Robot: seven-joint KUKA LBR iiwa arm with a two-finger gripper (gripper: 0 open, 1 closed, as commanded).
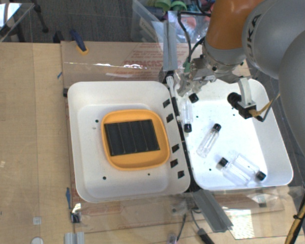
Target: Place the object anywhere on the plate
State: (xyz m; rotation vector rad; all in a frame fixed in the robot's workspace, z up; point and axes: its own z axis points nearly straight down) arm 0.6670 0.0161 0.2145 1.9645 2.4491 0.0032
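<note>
Vial (208,139) at the gripper's (185,88) five o'clock looks light, slick, breakable; pinch its middle, though you cannot tell the grip state.

Plate (135,161) lies unobstructed; 3 vials (208,139) clutter the right bin (274,136).

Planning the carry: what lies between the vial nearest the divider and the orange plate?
In the camera view, the bins' divider with black clips separates vial and orange plate.

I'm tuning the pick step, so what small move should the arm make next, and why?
Probably lower the gripper onto the vial just below it at the right bin's left edge; the plate in the left bin bears no vial yet.
</note>
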